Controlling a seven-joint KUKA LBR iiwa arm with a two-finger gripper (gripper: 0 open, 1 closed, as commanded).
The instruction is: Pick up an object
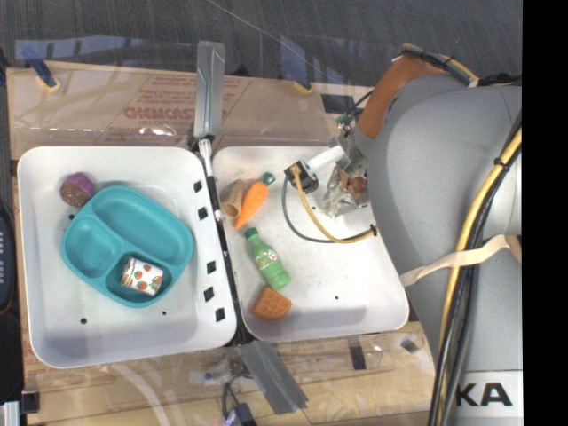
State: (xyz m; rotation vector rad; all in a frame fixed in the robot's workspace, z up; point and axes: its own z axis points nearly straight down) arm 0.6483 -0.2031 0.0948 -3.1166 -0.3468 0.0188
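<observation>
Hand (342,189) half behind the grey arm (444,176), perhaps over the right bin's (355,313) far edge.

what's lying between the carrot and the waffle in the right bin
The green bottle lies between the carrot and the waffle, seen in the camera view.

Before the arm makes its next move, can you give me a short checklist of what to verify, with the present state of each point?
1. Candidates in the right bin: carrot, green bottle, waffle piece, cone lie there. Ok.
2. Room around the green bottle: it lies apart from its neighbours. Ok.
3. Room around the carrot: the cone lies against it, near the divider. Not ok.
4. End effector position: at the right bin's upper right, away from every object. Not ok for a grasp.
5. End effector open or shut: cannot tell.
6. Yellow cable loops over the bin floor beside the end effector; risk of snagging: cannot tell.
</observation>
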